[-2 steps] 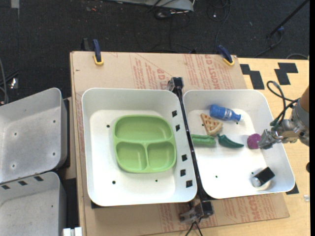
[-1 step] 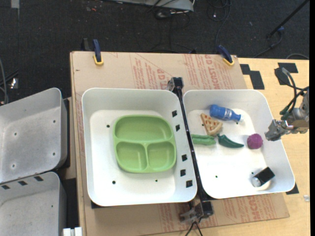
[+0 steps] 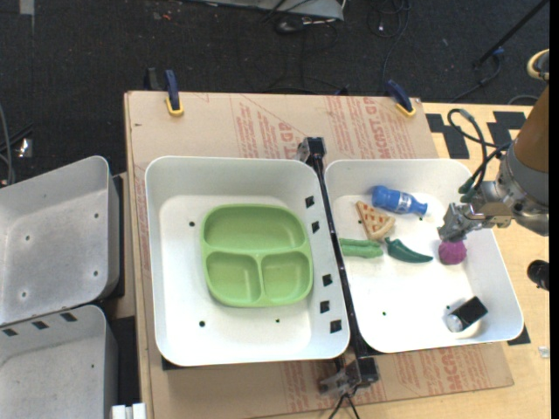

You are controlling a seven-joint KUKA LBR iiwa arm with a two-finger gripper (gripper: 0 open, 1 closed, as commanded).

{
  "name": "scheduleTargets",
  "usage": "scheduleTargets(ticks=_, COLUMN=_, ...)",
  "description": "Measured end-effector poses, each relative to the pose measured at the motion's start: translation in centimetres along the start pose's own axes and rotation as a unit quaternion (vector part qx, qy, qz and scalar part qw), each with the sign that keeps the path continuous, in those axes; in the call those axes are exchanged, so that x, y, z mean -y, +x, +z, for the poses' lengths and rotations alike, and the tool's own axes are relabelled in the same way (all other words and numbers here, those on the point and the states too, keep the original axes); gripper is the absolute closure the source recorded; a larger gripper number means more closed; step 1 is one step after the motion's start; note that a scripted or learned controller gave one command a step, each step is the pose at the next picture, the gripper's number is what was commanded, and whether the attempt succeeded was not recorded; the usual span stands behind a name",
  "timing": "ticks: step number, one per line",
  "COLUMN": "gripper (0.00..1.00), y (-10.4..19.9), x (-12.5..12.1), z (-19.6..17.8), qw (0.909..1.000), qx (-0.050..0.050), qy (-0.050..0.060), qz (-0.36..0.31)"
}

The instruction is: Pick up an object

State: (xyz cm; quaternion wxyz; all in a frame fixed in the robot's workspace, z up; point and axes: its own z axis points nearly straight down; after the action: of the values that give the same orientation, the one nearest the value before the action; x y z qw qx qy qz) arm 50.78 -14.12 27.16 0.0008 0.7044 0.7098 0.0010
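Fingers of my end effector too small to read, open or closed I cannot tell; it hangs just above one purple ball. Right bin: six items. Left bin: one green tray.

Dark speckled floor – cables strewn on it; cardboard-topped bench with corner clamps.

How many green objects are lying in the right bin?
2: a light green bean pod near the bin's left wall, and a darker green pepper just right of it, beside the purple ball. None seems hidden.
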Motion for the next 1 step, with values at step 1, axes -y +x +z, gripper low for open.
scheduleTargets(ticks=1, gripper=1.0, y=5.2, x=-0.9, z=-0.4, qw=1.0, qx=0.0, qy=0.0, qz=0.0)
